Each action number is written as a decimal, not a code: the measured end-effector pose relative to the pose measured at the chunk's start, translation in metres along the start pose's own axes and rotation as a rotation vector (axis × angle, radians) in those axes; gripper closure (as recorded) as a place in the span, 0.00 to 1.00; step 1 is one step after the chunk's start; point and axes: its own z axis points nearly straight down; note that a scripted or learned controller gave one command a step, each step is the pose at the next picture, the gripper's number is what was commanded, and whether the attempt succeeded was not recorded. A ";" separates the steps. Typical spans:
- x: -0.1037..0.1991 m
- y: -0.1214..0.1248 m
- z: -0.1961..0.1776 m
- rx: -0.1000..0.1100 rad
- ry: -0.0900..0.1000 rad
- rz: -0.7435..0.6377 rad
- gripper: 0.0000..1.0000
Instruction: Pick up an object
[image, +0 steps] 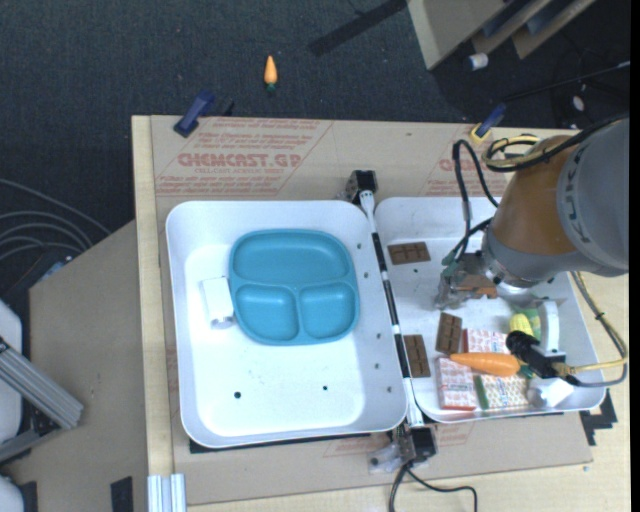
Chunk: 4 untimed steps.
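The grey arm reaches in from the view's 2 o'clock edge, its bulky last link sloping down toward 8 o'clock. The orange band wraps the arm just above the wrist. Below it the gripper sits low, at about 3 o'clock from the view's centre, pointing down toward 8 o'clock.

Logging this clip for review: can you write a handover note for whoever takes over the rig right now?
Gripper: low over the right bin, left of its middle; no grasp can be confirmed.
Right bin: three brown bars, a carrot and a patterned packet at the near end.
Left bin: a blue divided plate and a small white piece beside it.
Done: nothing visibly lifted.
Left: close on one object and raise it clear.
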 end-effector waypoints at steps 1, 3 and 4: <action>0.000 0.000 0.000 0.000 0.000 0.000 0.00; 0.000 0.000 -0.010 0.000 0.000 0.000 0.00; 0.006 0.103 0.010 0.001 0.000 -0.002 0.00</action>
